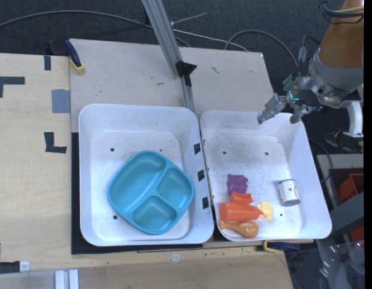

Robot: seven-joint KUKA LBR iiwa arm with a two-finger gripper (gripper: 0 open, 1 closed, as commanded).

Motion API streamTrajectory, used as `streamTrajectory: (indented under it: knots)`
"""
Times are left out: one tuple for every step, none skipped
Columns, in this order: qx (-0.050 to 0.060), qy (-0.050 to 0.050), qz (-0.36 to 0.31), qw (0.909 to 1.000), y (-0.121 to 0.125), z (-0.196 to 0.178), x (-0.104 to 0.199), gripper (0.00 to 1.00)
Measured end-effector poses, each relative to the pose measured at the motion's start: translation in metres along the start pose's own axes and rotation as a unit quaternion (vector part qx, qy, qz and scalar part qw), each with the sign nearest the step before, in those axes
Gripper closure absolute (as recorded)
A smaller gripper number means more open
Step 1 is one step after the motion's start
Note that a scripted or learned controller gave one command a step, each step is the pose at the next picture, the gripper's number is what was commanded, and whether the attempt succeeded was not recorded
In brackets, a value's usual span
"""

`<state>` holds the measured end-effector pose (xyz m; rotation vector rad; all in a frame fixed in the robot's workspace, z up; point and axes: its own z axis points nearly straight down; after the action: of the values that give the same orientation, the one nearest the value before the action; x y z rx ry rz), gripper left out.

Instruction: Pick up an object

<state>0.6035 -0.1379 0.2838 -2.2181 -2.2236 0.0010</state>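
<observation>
can [288, 192] lies well below the gripper [281, 109], nearest of the lot and apart from the others, so it seems the easiest pick. the gripper hangs spread and empty over the right bin's [311, 161] far rim. come straight down, straddling the can's sides. toys [240, 208] crowd together leftward; their shapes blur.

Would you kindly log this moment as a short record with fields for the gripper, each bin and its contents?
gripper: open, above the right bin's far rim, holding nothing
left bin: blue divided plate
right bin: purple piece, orange bottle, yellow piece, tan drumstick-shaped toy, small white can
task state: no object picked yet
</observation>
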Motion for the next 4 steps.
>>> streamTrajectory:
  knots:
    - [0.0, 0.0, 0.0, 1.0, 0.0, 0.0, 0.0, 0.0]
    - [0.003, -0.001, 0.001, 1.0, 0.001, 0.054, -0.01, 0.0]
    - [0.002, 0.0, 0.0, 1.0, 0.003, 0.098, -0.011, 0.0]
    - [0.003, 0.0, 0.0, 1.0, 0.008, 0.16, -0.006, 0.0]
